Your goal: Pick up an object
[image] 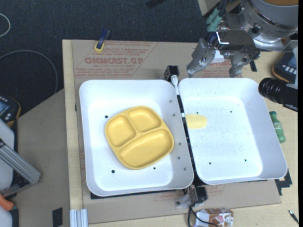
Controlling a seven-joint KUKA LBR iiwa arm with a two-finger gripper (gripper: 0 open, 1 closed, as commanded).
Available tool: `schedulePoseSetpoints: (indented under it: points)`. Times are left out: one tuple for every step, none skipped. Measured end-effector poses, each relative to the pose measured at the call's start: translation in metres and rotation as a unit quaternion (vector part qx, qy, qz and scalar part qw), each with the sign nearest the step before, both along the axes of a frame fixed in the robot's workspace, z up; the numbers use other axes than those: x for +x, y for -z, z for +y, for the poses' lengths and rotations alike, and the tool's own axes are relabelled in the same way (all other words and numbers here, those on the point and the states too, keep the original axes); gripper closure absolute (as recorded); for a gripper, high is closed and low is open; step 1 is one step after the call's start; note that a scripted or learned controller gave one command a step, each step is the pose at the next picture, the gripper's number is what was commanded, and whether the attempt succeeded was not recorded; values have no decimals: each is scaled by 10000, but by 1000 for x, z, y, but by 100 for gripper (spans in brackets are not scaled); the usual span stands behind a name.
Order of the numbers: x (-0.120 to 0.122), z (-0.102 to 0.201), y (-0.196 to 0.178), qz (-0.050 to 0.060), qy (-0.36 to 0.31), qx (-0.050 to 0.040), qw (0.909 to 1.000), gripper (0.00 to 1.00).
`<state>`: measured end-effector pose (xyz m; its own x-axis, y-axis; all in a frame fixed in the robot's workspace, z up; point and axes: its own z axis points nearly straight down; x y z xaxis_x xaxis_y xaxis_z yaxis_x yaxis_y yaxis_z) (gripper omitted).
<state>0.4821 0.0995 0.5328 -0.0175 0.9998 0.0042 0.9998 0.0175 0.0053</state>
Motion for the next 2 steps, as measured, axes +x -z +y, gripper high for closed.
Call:
schedulePoseSetpoints:
  points:
    - [1,-8,-10,-13,75,-16,10000,100]
    - [-4,1,75,83,83,-32,9999,100]
